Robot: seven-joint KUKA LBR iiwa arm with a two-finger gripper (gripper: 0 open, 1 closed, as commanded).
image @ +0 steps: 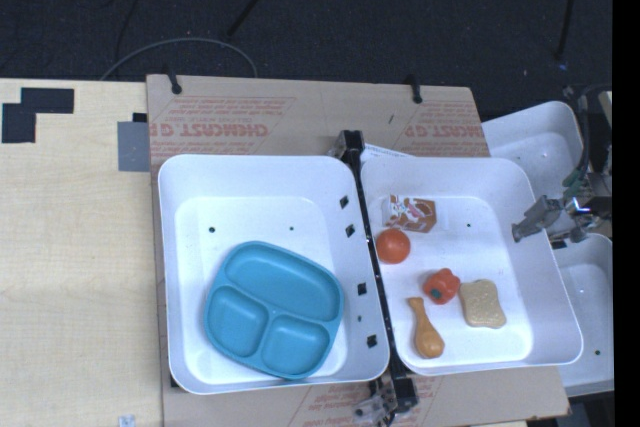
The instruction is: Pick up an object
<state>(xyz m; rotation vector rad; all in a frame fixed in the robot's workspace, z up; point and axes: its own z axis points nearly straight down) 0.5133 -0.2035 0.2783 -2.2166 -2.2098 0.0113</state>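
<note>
Both white bins (440, 360) before me look like smooth, glossy plastic, as does the blue divided tray (272, 308). Under them lies matt brown cardboard (300, 120) on a pale wood-look worktop (70, 255). My pincer (548, 220) seems dull grey metal, though it's blurred.

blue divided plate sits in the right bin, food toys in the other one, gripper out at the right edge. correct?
Not quite. The camera view shows the blue divided plate in the left bin; the food toys, like the orange ball, lie in the right bin. The gripper is at the right edge, as you said.
</note>
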